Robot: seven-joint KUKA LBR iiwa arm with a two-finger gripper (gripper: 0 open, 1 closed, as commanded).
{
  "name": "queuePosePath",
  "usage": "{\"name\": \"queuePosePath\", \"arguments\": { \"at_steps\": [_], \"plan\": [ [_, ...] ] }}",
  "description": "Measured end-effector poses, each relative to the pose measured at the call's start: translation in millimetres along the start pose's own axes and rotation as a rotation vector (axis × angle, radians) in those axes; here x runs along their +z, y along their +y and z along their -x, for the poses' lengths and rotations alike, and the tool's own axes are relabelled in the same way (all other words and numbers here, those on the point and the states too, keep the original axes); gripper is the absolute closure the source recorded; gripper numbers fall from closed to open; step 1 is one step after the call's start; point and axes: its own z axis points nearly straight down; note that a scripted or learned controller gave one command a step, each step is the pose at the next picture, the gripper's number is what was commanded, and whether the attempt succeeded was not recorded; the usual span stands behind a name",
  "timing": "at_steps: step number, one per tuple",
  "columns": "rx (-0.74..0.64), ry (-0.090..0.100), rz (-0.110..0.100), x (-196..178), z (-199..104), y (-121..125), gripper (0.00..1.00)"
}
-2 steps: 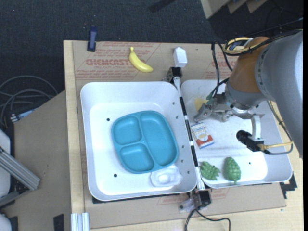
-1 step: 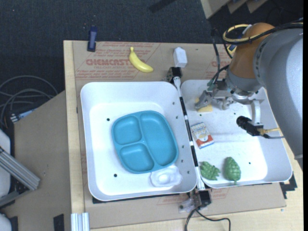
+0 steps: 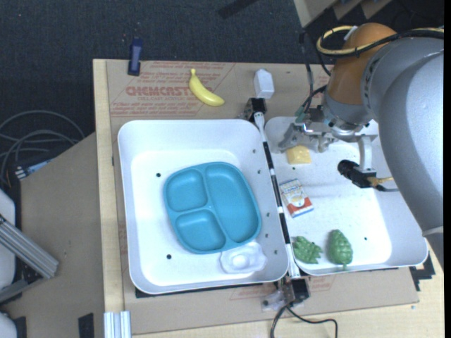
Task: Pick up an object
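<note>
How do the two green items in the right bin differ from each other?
The left green piece is paler, flatter and ragged-edged, like a leaf; the right green piece is darker, more rounded and bumpy. The left one lies close to the divider between the bins, spread wide; the right one sits further into the right bin, standing taller than wide in the view. Both are green, lie apart from each other along the bin's near edge, and are far from the gripper.
</note>
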Motion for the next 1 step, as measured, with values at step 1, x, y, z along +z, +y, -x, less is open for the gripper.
{"name": "queuePosePath", "arguments": {
  "at_steps": [1],
  "plan": [
    [-0.002, -0.002, 0.009, -13.8, -0.3, 2.7, 1.0]
  ]
}}
